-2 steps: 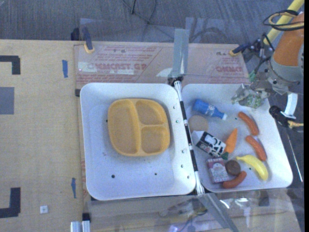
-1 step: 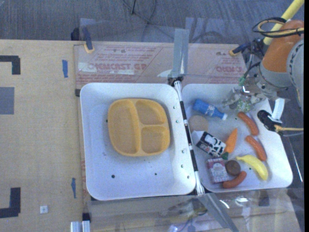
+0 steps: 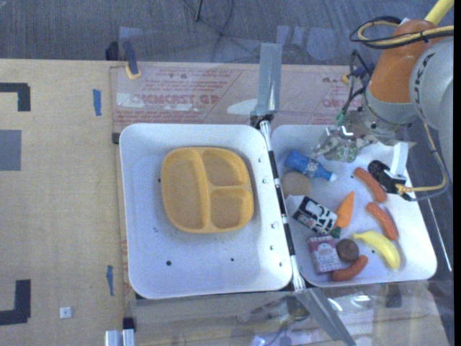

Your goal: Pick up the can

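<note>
The pale wooden tabletop (image 3: 57,193) ran along the left, and on it sat the left bin (image 3: 140,265). This bin held a yellow divided plate (image 3: 207,189), which lay flat near its middle.

The right bin (image 3: 416,225) stood just beside it, the two rims touching along a central seam. At this bin's left side lay a blue bottle (image 3: 308,166) on its side, tilted toward the far corner. Just beneath the bottle sat a beige round thing (image 3: 294,184).

Nearer the camera lay the can (image 3: 315,215), black and white and on its side. It was left of the bin's middle. An orange carrot (image 3: 345,209) lay just beside the can on its right, upright in the view and seemingly touching it.

Toward the near edge was a red packet (image 3: 325,254), with a brown round thing (image 3: 347,249) against its right side. A red sausage (image 3: 349,268) curved below them. A banana (image 3: 380,249) lay further right, and two orange sausages (image 3: 369,184) (image 3: 382,220) lay one beyond the other above it.

The tool (image 3: 342,146) hung over the far part of the right bin, right of the blue bottle and well apart from the can. I could not tell whether it was apart or together. Nothing showed in its grasp. The grey arm (image 3: 432,85), with its orange band, reached in from the upper right.
</note>
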### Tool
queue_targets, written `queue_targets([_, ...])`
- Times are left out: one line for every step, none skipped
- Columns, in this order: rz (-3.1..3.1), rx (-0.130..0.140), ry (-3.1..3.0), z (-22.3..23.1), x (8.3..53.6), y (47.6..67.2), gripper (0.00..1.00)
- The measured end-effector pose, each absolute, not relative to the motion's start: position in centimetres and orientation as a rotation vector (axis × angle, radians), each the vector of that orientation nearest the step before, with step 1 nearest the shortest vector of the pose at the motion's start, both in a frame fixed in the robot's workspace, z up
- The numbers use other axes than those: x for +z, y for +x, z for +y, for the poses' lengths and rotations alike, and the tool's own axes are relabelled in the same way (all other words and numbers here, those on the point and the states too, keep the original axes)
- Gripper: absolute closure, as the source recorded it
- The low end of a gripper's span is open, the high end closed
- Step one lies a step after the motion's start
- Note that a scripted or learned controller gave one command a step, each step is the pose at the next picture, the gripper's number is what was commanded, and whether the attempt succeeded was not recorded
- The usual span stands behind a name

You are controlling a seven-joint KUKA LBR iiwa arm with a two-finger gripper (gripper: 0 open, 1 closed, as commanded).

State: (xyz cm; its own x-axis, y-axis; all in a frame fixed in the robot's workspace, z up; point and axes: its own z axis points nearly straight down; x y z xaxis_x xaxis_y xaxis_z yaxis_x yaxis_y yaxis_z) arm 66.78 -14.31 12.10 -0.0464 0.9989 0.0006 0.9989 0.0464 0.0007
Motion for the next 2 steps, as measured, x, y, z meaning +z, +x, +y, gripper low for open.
queue_targets([2.272,0.004,2.165,-14.2,13.2,66.9,1.00])
queue_targets([2.210,0.003,2.230,-8.2,22.2,66.8,1.00])
